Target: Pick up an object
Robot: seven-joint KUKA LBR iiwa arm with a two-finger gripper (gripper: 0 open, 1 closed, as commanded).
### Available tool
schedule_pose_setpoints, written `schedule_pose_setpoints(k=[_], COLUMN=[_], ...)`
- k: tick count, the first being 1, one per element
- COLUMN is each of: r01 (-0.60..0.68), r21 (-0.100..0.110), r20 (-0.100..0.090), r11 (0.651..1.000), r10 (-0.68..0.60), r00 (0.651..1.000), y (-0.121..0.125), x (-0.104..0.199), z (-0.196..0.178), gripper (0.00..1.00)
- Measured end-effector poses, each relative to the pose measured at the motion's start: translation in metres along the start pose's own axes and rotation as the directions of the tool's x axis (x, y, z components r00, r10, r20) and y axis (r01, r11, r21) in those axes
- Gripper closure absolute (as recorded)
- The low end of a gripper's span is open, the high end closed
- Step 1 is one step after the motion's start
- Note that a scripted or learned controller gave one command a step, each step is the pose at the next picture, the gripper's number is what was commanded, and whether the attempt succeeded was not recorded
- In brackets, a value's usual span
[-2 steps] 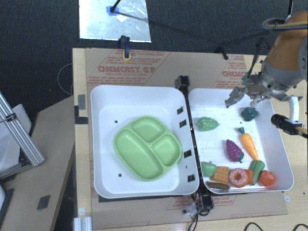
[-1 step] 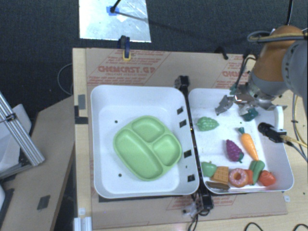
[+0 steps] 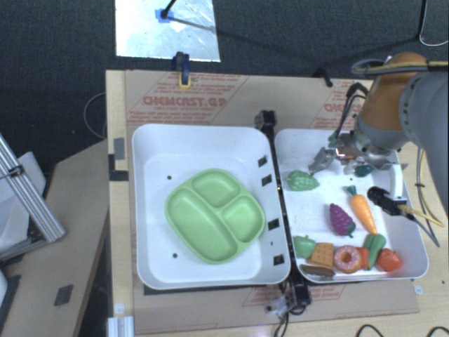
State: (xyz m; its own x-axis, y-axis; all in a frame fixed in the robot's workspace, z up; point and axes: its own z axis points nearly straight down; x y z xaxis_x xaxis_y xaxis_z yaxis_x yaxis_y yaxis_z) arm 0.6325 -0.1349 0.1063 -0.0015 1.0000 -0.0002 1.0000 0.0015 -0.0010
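Dark flooring surrounds a pale bench [image 3: 210,97] that carries 2 shallow white bins side by side. Left bin [image 3: 151,209] holds a light green plate [image 3: 214,216] with 3 compartments, lying flat near its middle. Right bin [image 3: 414,248] holds a scatter of toy foods. The grey arm with its orange band reaches in from the right, and the gripper [image 3: 335,156] sits low over the far part of the right bin; from this angle it cannot be told whether it is spread or closed, and nothing is seen held in it. Closest to it is a bumpy green toy [image 3: 302,182], lying just beside and slightly nearer the camera, toward the wall between the bins, apart from the gripper. A purple grape bunch [image 3: 342,220] and an orange carrot [image 3: 363,213] lie side by side near the bin's middle, further from the gripper. Along the near wall, well apart from the gripper, sit a green pepper [image 3: 304,246], a tan waffle [image 3: 323,253], a pink-frosted doughnut [image 3: 346,258] and a red tomato [image 3: 389,260] in a loose row.
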Motion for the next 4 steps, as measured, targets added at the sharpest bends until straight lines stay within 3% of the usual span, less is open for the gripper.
schedule_pose_setpoints(k=[1, 2, 4], r01=[0.001, 0.001, -0.001], r21=[-0.002, -0.005, -0.005], r20=[0.0, 0.0, 0.001], r11=[1.0, 1.0, 1.0], r10=[-0.001, -0.001, 0.001], r00=[1.0, 1.0, 1.0], y=[0.001, 0.002, -0.003], x=[0.0, 0.0, -0.01], z=[0.022, 0.01, -0.083], gripper=[0.0, 1.0, 1.0])
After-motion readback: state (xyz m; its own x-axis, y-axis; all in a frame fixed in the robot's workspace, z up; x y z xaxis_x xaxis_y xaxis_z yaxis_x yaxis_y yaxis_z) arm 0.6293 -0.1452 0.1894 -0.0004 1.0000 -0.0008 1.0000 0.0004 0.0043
